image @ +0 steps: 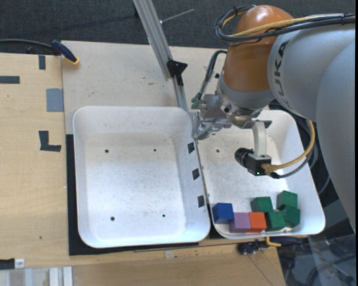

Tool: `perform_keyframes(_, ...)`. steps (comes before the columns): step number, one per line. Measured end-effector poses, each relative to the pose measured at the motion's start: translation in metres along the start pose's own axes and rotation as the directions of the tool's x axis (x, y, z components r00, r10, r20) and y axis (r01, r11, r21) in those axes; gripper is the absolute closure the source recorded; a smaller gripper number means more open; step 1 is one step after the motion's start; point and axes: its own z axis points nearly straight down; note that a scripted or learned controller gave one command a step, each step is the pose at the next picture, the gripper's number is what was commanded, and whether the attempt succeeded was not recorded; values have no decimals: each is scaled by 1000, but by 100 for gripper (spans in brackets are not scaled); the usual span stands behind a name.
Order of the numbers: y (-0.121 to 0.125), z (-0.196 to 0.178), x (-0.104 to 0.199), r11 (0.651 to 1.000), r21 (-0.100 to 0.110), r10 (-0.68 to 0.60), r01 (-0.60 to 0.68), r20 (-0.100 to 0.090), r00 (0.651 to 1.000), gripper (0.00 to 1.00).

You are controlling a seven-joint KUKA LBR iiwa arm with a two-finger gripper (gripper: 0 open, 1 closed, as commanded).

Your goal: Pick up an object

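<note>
Small blocks are bunched along the near edge of the right bin (224,180): a blue block (223,212), a purple block (242,221), an orange block (258,220) and several green blocks (277,210). My gripper (203,127) hangs over the far left corner of that bin, close to the wall shared with the left bin, well away from the blocks. Nothing can be seen in its grasp. The grey arm with its orange band (253,37) covers the bin's far right part.
The left bin (131,177) lies beside the right one. A slanted metal rail (158,37) crosses the bench down to the bins' shared wall. A black cabled device (250,159) hangs under the wrist. A blue clamp (65,51) sits far left.
</note>
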Motion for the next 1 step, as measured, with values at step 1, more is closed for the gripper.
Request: perform_keyframes(1,6,15,50,1000,1,0,0,1,1000,100)
